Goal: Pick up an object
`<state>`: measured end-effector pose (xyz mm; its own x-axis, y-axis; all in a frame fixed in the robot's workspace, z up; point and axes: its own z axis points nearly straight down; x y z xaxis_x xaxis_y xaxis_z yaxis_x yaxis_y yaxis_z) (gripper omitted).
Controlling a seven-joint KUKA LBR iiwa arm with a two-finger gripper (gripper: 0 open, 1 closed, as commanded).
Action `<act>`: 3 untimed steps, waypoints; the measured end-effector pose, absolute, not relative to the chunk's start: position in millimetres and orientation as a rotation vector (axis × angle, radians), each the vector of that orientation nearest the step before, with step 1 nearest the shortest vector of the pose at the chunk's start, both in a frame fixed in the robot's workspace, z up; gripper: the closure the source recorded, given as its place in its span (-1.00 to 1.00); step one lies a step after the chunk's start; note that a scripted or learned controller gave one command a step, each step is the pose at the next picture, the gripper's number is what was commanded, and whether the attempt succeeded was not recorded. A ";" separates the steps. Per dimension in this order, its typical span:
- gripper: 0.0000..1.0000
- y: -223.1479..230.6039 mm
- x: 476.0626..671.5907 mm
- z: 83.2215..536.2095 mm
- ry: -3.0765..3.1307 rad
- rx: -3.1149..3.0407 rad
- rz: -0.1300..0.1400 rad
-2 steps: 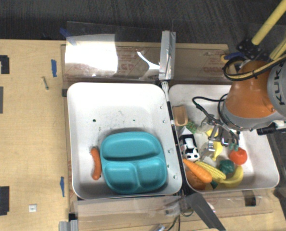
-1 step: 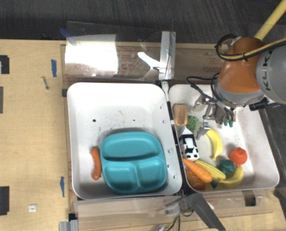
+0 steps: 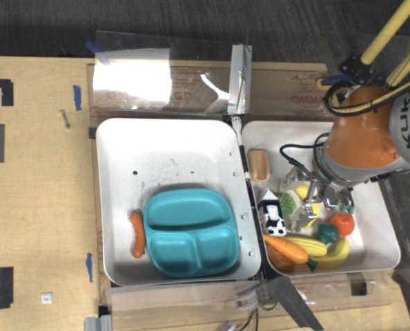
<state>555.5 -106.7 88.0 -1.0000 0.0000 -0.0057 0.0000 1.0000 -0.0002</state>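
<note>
I've got the arm (image 3: pixel 371 133) down over the right bin (image 3: pixel 388 243), wrist pointing straight into the toy-food pile at lower right of the frame, so this looks like the descent or grasp phase of a pick. The gripper (image 3: pixel 315 205) sits in the middle of the clutter, above the banana (image 3: pixel 326 247) and just left of the tomato (image 3: pixel 342 223); I cannot tell whether its fingers are open or closed, they blur into the items beneath, and I see nothing clearly between them. Candidates are all packed into the lower half of that bin: carrot (image 3: pixel 286 247) lying across the front, broccoli-like green piece (image 3: pixel 289 202) to the gripper's left, black-and-white toy (image 3: pixel 272 216) against the divider, bread-coloured piece (image 3: pixel 259 164) further up. My guess is they're crowded there because the bin floor slopes or earlier drops landed together; that crowding makes a clean single-item grasp risky. The left bin (image 3: pixel 115 150) holds a teal divided tray (image 3: pixel 190 232) and a sausage (image 3: pixel 138 234) just beside its left edge, well apart from the arm, so not the target now. Desk (image 3: pixel 32 185) at left is cardboard-covered.
</note>
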 end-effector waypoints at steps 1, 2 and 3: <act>1.00 -106.8 558.9 100.4 3.124 0.001 -0.003; 1.00 -88.2 649.4 191.0 3.125 -0.077 -0.001; 1.00 -157.2 668.6 253.7 3.118 -0.237 -0.007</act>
